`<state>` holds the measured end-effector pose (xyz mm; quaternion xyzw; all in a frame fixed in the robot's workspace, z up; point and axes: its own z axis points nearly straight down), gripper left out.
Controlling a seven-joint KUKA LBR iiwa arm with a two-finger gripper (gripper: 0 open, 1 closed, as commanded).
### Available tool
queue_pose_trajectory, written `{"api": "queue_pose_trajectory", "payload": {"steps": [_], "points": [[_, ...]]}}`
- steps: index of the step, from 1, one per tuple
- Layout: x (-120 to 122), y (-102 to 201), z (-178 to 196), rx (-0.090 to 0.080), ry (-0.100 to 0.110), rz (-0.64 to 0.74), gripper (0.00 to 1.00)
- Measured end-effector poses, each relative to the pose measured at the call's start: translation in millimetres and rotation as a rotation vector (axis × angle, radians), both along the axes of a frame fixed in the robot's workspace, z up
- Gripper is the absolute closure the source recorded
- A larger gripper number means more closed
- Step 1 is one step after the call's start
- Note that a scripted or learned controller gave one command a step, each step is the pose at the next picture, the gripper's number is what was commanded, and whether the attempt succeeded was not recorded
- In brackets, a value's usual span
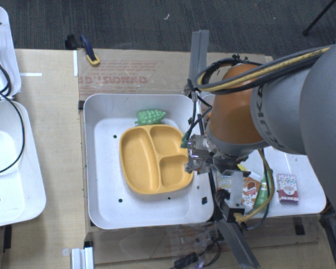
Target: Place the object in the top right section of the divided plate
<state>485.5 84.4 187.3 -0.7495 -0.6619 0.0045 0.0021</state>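
Two-finger gripper (189, 156) sits at the right rim of the yellow plastic divided plate (155, 158); can't tell its state, wrist blocks it. Bumpy green toy object (150, 116) lies just behind the plate w/in the shallow white bin (103, 206), touching the plate's far edge.

- the divided plate (151, 158) is yellow with three sections, lying flat in the middle of my white bin (101, 206)
- the green bumpy object (150, 116) lies just beyond the plate's far rim
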Motion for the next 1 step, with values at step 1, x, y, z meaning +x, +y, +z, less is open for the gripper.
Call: {"api": "queue_pose_trajectory", "payload": {"steps": [1], "points": [[0.2,-0.6,0.2,0.000,-0.001,-0.001,0.00]]}}
